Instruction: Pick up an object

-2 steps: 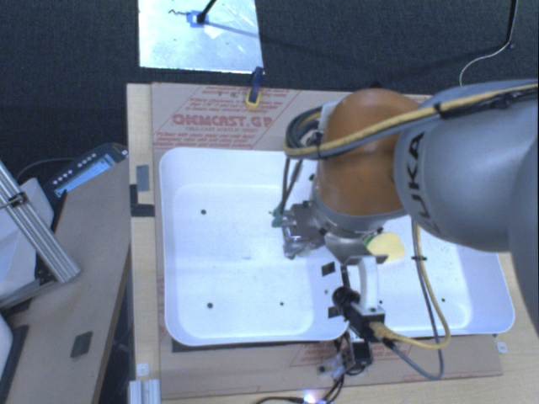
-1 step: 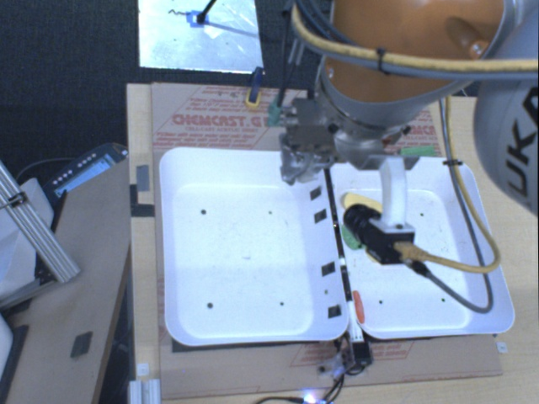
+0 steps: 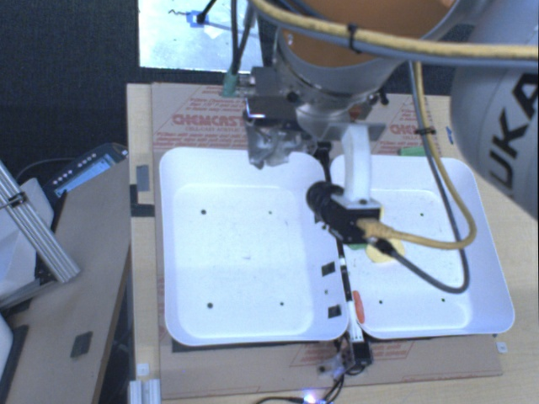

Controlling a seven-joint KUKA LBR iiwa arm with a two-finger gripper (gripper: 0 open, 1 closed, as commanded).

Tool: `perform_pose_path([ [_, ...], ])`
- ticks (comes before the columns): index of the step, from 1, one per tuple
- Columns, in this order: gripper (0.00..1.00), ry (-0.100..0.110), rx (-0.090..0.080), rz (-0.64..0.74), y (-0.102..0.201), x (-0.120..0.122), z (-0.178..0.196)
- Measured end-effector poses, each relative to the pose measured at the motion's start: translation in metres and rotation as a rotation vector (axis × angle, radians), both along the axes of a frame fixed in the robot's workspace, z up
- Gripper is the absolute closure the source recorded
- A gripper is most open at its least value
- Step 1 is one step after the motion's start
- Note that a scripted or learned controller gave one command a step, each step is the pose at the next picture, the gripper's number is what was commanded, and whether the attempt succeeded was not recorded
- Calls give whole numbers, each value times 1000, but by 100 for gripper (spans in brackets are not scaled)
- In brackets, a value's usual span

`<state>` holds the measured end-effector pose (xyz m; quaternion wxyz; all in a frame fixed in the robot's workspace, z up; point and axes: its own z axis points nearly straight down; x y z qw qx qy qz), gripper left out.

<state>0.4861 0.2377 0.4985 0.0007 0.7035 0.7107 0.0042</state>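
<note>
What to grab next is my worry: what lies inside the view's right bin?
In the right bin, a yellow piece shows partly, and an orange-red piece lies near its inner wall. The arm covers the bin's far part, so anything beneath is unseen.

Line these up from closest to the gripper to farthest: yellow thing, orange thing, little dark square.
Starting from the gripper, at the left bin's back edge:
1. Yellow thing, middle of the right bin.
2. Orange thing, same bin, front left.
3. Little dark square, on the side table, far left.
</note>
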Motion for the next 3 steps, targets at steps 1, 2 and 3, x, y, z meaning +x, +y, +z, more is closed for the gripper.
perform_pose_path([
  [1, 100, 8, -7, -17, -87, 1, -31],
  [2, 100, 14, -6, 1, 2, 12, -125],
  [3, 100, 11, -8, -14, -59, 0, -168],
])
